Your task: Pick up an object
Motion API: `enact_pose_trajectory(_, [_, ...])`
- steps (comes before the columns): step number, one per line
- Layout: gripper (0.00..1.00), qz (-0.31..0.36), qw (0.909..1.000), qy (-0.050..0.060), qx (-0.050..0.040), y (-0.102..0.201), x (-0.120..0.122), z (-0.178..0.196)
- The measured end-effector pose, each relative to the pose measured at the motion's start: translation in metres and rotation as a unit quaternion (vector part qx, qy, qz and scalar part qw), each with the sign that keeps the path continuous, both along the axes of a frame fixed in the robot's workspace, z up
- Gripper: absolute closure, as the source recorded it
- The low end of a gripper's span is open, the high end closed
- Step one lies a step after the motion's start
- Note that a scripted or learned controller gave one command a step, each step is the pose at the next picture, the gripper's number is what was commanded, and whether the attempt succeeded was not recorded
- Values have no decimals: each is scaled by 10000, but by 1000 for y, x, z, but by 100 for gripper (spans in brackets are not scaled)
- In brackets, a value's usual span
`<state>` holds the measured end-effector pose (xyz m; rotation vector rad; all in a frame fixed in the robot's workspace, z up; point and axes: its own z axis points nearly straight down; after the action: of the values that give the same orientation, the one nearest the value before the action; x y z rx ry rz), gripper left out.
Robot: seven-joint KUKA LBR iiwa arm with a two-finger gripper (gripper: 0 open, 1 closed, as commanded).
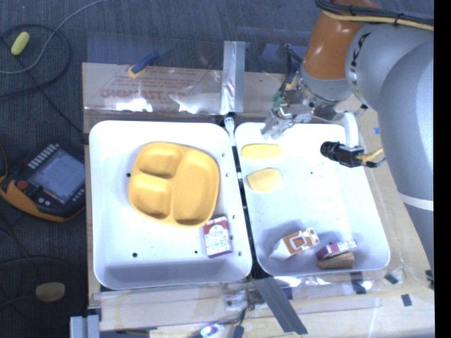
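Observation:
My gripper (279, 122) hangs over the far left corner of the right bin (366, 210), just above a pale yellow oval piece (261, 151). A second yellow rounded piece (264, 179) lies a little nearer. Along the right bin's near edge sit a small orange-and-white box (299, 242) and a brown item with a red-and-white wrapper (335, 253). The left bin (106, 210) holds a yellow divided plate (174, 182) and a small red box (217, 236). Nothing shows between the fingers.
A pendant controller (44, 182) lies on the floor at left, with cables, a yellow object (20, 42) and a brown lump (49, 291). Cardboard and clear plastic (162, 90) lie behind the bins. The arm's grey body (409, 104) covers the right side.

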<state>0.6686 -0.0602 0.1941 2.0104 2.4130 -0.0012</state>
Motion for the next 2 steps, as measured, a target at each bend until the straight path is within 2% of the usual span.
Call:
enact_pose_trajectory(1, [100, 862, 9963, 3, -10, -47, -35, 23])
enact_pose_trajectory(2, [100, 1407, 9901, -11, -10, -55, -52, 42])
